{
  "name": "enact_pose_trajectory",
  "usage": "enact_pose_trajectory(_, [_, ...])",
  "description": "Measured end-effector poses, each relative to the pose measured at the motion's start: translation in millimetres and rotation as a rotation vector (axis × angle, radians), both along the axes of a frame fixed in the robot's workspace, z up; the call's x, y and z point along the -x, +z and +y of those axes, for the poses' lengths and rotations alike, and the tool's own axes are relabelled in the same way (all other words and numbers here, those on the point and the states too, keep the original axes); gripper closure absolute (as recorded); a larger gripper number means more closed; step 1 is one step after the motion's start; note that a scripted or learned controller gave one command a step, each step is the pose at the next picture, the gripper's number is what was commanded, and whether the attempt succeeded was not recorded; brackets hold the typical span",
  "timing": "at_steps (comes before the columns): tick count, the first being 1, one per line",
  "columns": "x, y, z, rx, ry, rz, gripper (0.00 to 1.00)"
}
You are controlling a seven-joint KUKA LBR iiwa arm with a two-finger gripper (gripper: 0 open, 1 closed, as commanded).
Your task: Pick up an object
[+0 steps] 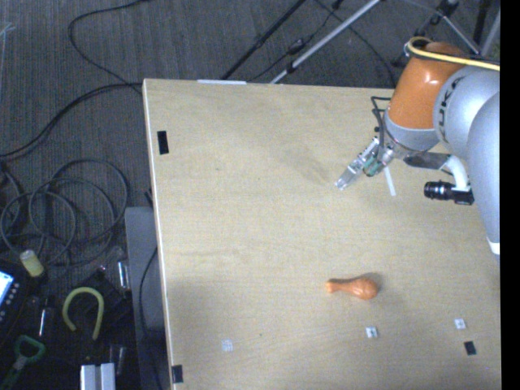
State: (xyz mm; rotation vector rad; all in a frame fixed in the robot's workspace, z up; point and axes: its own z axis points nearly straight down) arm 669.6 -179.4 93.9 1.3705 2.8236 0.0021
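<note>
While the jaws hung over the tabletop (244, 218) holding nothing, how wide they stood unclear, the orange pear-shaped object (354, 287) lay well apart, nearer the camera

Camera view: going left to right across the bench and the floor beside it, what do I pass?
Green hook on the floor → black marker on the bench's left edge → orange pear-shaped object → gripper → arm's orange band.
</note>
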Motion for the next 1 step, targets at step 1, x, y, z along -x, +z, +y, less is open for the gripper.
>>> enact_pose_trajectory(1, [17.8,90.1,102.0,-0.001,-0.056,0.002,1.0])
